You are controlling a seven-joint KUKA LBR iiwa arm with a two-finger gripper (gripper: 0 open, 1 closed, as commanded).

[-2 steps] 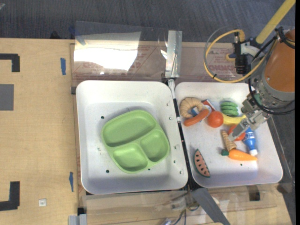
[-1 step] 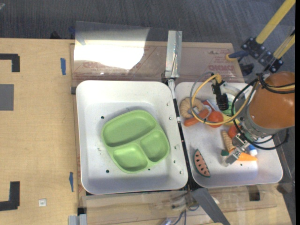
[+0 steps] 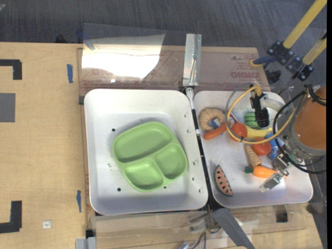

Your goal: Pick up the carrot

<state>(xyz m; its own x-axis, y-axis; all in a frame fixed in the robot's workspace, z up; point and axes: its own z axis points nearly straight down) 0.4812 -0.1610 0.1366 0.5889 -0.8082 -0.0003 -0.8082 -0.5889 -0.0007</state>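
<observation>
Pincer (image 3: 274,179) sits low in the right bin (image 3: 298,193), near its right wall, and we cannot tell how it stands. We see the carrot (image 3: 263,171) lying just beside it, orange with a green end, touching or nearly so. Around it crowd other toys: a watermelon slice (image 3: 223,180) toward the bin's front, a bagel (image 3: 211,117) near the back left, and a tangle of red, yellow and green food by the cables. The left bin (image 3: 98,139) holds a green divided plate (image 3: 150,155), with bare white floor all round it. Our worktop (image 3: 36,139) is pale wood, with blue tape marks near the bins. Behind them stands a clear panel (image 3: 124,61), and grey carpet (image 3: 155,4) lies beyond.
</observation>
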